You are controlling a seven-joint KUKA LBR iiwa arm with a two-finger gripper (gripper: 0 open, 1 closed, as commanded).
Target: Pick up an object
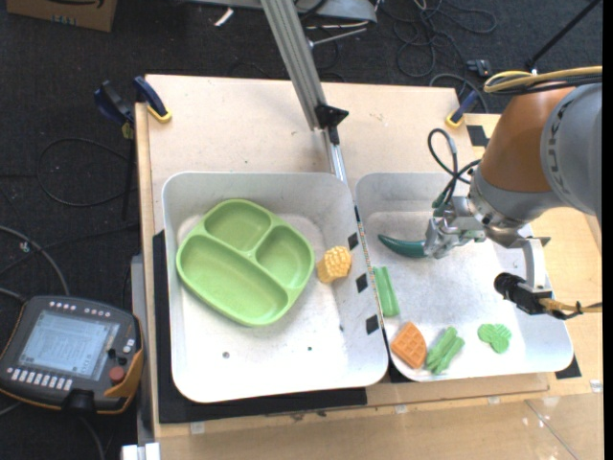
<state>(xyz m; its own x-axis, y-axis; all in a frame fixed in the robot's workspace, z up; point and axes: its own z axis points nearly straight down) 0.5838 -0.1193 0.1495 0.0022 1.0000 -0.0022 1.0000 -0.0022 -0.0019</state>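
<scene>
Camera view: gripper point(438, 243) was down in right bin point(536, 357), far-left part, fingers closed on right end of dark green curved pepper-like piece point(400, 245). Piece was glossy and pointed at left tip, which lay near bin floor. Fingertips were small and blurred; grip contact was hard to confirm. Arm hid bin's far-right corner.
</scene>
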